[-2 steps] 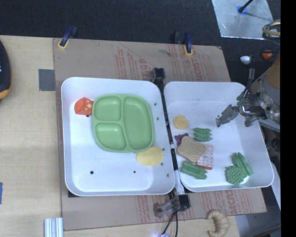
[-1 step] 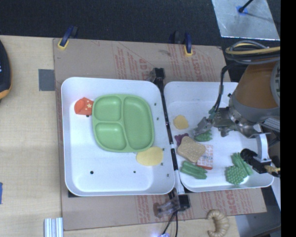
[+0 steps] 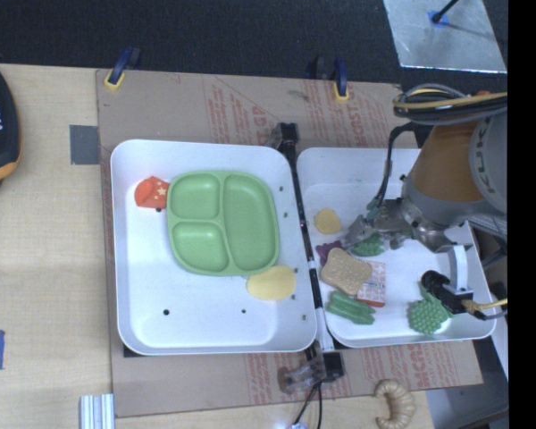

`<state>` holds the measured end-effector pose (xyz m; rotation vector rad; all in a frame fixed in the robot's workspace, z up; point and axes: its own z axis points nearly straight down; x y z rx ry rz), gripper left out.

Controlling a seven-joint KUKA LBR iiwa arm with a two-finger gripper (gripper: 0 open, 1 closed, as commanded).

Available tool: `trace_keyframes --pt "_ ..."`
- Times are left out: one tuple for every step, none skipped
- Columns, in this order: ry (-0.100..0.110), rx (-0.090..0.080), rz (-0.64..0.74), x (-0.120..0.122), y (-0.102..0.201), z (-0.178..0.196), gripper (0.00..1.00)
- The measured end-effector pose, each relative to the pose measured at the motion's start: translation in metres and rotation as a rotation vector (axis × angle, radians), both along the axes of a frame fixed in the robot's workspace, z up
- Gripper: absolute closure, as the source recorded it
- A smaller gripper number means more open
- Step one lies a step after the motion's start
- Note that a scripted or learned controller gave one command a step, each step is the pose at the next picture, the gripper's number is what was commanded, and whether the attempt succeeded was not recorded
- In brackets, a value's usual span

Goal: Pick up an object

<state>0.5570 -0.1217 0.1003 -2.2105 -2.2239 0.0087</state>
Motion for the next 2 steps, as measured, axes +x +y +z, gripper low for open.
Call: trace_keyframes --pt "-0.002 -0.001 0.0 0.0 -0.001 0.013 1.0" --pt "-0.017 0.001 0.005 0.05 0.06 0.097 1.0"
